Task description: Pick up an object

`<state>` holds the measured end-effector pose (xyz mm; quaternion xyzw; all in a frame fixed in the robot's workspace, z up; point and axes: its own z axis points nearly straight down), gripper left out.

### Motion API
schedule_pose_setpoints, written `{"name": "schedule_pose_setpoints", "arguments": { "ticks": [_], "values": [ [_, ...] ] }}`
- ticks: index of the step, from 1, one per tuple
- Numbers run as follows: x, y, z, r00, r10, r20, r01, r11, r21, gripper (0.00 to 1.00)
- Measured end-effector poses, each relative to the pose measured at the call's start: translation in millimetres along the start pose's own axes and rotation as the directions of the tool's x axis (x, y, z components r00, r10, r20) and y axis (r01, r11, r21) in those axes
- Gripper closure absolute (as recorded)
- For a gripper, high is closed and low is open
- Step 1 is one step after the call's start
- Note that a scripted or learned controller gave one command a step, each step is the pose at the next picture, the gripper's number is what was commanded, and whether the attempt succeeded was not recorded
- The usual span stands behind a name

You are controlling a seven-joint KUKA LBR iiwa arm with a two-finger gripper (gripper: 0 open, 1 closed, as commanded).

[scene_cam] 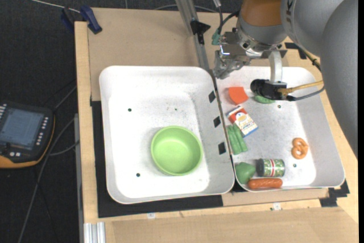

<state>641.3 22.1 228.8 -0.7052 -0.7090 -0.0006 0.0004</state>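
The tool (223, 65) hangs over the far left corner of the right bin (284, 122), by the wall shared with the left bin (148, 94); I cannot tell whether it is open or closed, and nothing shows in its grip. Just near of it lies an orange block (238, 94), then a small carton (242, 120) and a green packet (236, 139). A can (269, 167), a red sausage (265, 183) and a green lump (245, 171) crowd the near edge. A pretzel (299, 148) lies to the right. A green bowl (176, 149) sits in the left bin on the desk (142, 37).
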Motion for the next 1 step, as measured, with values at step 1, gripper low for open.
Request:
{"name": "schedule_pose_setpoints", "arguments": {
  "ticks": [1],
  "values": [
    [59.2,11.2,4.4,1.0,0.0,0.0,0.0,1.0,0.001,1.0]
  ]
}}
